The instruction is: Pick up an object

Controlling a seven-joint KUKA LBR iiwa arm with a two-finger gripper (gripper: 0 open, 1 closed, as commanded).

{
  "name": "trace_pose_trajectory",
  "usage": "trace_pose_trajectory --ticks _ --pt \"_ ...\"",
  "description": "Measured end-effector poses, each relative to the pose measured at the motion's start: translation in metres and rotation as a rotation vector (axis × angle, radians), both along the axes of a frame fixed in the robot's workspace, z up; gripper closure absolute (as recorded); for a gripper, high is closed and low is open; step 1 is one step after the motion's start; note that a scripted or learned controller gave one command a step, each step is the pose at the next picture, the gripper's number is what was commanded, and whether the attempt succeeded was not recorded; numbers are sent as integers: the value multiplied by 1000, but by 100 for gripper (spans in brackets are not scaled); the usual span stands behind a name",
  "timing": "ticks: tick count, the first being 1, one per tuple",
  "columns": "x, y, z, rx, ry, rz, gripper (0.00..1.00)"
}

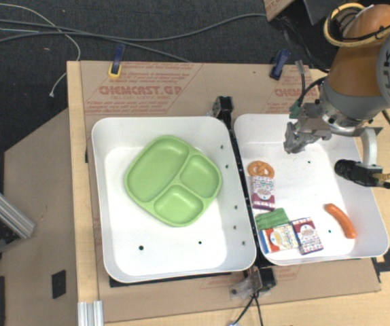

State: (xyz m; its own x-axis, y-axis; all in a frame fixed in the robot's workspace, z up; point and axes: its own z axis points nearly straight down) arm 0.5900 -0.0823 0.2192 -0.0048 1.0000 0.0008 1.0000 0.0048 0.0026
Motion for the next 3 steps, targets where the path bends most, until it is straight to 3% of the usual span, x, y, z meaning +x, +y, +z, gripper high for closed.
trace_pose_trajectory --ticks 3 --pt "39 142 0 0 1 0 100"
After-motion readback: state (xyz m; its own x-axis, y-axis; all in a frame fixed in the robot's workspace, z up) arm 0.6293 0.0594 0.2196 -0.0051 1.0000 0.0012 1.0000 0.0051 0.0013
